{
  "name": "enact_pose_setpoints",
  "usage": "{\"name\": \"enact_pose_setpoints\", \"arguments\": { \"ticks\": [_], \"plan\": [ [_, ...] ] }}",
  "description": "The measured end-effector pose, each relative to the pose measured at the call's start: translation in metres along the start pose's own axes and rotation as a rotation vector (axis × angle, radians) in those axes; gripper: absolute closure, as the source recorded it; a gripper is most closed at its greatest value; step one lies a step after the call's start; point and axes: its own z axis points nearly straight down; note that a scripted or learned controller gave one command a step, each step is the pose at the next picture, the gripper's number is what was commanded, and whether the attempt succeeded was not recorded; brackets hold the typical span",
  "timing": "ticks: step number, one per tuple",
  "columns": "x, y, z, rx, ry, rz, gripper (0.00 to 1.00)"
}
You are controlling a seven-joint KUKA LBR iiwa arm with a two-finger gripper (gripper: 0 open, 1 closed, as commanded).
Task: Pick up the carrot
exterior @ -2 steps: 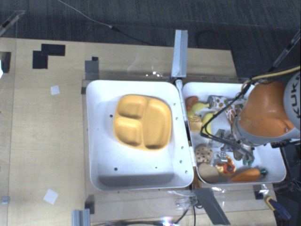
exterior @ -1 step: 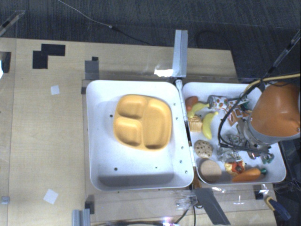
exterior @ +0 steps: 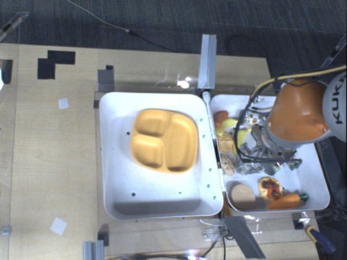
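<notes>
The carrot (exterior: 284, 201) is orange with a green stub at its right end. It lies flat along the front wall of the right bin (exterior: 320, 169), near the front right corner. My gripper (exterior: 264, 162) hangs over the middle of that bin, under the orange band of the arm (exterior: 298, 112). It is behind and to the left of the carrot, apart from it. The wrist and cables hide its tip.
Toy foods crowd the right bin: a red piece (exterior: 220, 116), yellow pieces (exterior: 232, 128), a tan roll (exterior: 243, 194) and a small pizza-like piece (exterior: 269, 187) just left of the carrot. The left bin (exterior: 116, 161) holds a yellow divided plate (exterior: 164, 140).
</notes>
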Motion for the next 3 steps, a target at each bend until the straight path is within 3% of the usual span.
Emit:
{"name": "enact_pose_setpoints", "arguments": {
  "ticks": [1, 2, 3],
  "plan": [
    [0.015, -0.036, 0.0, -0.001, 0.001, -0.494, 1.0],
    [0.005, 0.001, 0.0, 0.002, 0.002, -0.676, 1.0],
    [0.052, -0.063, -0.044, -0.009, 0.007, -0.882, 1.0]
  ]
}}
